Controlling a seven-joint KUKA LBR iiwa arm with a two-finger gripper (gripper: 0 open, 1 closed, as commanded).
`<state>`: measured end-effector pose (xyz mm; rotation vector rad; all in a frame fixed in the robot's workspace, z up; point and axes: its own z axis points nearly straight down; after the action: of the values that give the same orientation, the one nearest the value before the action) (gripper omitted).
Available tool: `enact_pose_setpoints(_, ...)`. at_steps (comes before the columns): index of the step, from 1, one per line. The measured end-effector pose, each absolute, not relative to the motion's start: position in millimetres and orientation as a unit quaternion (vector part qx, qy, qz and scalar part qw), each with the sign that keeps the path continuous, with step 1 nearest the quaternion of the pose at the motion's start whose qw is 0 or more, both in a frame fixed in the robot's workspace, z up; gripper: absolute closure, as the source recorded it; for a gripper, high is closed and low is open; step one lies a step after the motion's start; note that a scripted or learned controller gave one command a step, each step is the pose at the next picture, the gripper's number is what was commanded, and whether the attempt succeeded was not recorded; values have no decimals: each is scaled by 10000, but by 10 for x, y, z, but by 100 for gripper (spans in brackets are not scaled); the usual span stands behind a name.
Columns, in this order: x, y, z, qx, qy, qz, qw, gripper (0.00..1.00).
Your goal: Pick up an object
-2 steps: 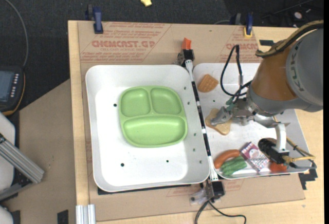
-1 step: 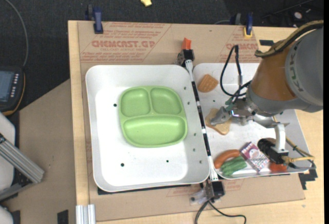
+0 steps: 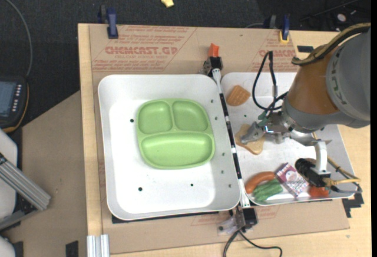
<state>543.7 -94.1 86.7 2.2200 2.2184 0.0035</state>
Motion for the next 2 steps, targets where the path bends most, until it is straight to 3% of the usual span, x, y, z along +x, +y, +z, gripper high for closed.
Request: enact_pose_setpoints(2,5369,-927,875,7077,7065,25,34,0)
